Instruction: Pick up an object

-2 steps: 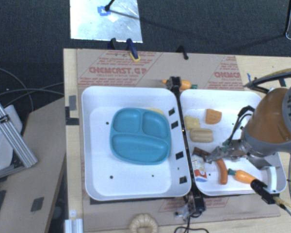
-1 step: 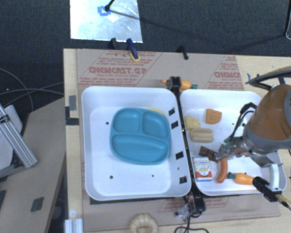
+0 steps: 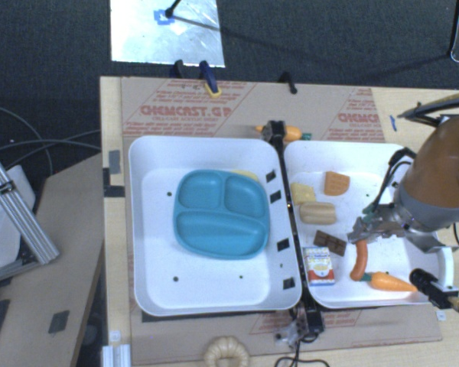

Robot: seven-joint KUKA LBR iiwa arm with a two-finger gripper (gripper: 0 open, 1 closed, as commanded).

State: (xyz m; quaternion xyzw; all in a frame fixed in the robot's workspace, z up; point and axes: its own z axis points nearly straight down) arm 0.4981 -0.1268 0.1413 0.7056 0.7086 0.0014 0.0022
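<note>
The arm (image 3: 444, 178) enters from the frame's right edge, its orange band and grey wrist covering the right bin's (image 3: 344, 150) far side and cut off by the border. Its gripper (image 3: 365, 230) hangs low over the centre of that bin, dark and blurred — whether it is parted or closed cannot be told, and nothing can be seen in its grip. Just below it lies one red sausage-shaped piece (image 3: 359, 260), with one orange carrot (image 3: 389, 282) at lower right beside it. The bin also holds one pale yellow block (image 3: 303, 193), one tan roll (image 3: 317, 212), one orange wedge (image 3: 336, 183), one dark brown bar (image 3: 330, 242) and one small carton (image 3: 319, 267) — seven items counted. The left bin (image 3: 149, 205) carries one blue divided plate (image 3: 220, 212), with a yellow sliver (image 3: 246, 174) at its upper edge too hidden to name.
</note>
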